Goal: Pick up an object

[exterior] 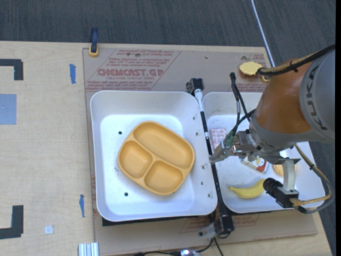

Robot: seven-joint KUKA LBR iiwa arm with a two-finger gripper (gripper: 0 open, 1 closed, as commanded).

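While my wrist hangs low over the right bin (319,188), my gripper (250,152) hides beneath it, so I cannot tell my grip; the banana (247,191) lies near, reachable, and the divided yellow plate (155,157) fills the left bin (101,143).

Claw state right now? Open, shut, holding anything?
Claw: cannot be told; it hangs over the right bin, above the banana, with nothing seen gripped.

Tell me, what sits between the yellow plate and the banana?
The camera view shows the two bins' adjoining walls between the plate and the banana.
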